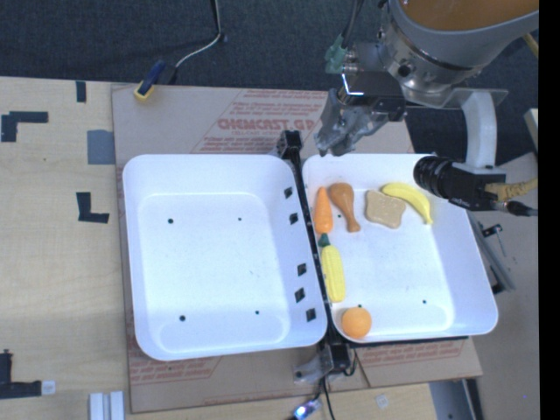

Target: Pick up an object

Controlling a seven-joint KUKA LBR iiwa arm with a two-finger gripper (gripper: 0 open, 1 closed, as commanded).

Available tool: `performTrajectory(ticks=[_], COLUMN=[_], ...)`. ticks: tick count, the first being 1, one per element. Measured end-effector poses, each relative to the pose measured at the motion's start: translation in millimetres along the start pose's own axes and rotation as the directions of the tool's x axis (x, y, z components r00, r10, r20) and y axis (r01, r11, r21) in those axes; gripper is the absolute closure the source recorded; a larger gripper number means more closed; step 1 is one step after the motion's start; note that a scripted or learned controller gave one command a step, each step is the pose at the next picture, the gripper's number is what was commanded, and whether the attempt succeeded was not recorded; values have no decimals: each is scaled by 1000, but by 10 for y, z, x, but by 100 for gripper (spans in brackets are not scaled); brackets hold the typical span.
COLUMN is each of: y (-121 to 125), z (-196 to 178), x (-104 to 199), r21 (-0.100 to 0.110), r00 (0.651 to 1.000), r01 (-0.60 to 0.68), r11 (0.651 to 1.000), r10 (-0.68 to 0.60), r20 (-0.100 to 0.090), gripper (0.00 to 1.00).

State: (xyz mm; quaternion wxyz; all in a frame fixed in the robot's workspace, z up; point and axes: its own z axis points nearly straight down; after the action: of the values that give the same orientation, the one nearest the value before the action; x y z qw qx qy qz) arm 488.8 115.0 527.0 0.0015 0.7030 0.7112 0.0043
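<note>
Above the right bin's (455,313) far rim, the tool (337,138) (grip state unclear).

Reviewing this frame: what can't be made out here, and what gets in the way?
- Gripper, camera view: small and dark above the right bin's far edge; open or shut unreadable.
- Arm: cut off by the top edge.
- Bread slice: its far corner is overlapped by the banana.
- Printing on the board: partly covered by the bins.
</note>
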Motion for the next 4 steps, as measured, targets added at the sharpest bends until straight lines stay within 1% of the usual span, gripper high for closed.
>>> performTrajectory(ticks=[1,2,3,4], y=[-51,-35,-30,-29], z=[-79,-65,-172,-167], x=[388,958,933,931], r21=[8,9,9,10], r00=[1000,1000,1000,1000], r01=[-6,-5,-7,-8], r11=[1000,1000,1000,1000], r10=[6,5,7,8], r20=[3,3,4,5], gripper=[100,100,100,0])
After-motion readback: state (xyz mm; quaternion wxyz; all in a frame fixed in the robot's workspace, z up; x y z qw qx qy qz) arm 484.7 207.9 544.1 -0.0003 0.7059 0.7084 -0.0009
